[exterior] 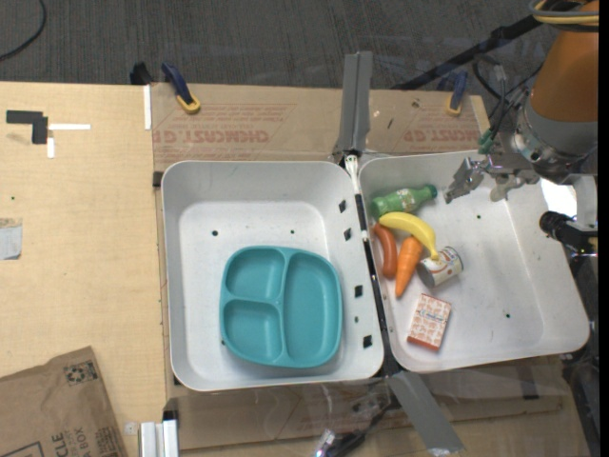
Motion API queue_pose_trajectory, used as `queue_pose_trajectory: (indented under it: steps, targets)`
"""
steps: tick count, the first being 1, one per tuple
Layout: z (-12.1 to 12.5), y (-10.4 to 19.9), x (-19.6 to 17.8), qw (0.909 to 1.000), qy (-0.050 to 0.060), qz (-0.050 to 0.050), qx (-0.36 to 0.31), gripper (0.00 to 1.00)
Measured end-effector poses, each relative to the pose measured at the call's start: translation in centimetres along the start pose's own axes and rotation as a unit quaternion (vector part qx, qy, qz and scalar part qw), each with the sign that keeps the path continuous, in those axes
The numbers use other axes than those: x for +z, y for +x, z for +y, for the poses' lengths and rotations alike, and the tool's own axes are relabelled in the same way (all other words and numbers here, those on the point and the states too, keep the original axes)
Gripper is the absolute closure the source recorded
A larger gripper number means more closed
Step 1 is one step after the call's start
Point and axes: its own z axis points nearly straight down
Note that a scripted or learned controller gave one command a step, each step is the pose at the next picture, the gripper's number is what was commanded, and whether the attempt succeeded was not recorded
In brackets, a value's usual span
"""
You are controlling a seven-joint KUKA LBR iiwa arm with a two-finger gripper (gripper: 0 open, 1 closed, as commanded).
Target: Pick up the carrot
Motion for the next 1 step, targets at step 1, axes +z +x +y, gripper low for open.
queue_pose_trajectory:
  steps: [1]
  targets:
    - [-0.51, 1.65, 11.2, 0.9973, -0.003, -0.001, -0.073, 0.0]
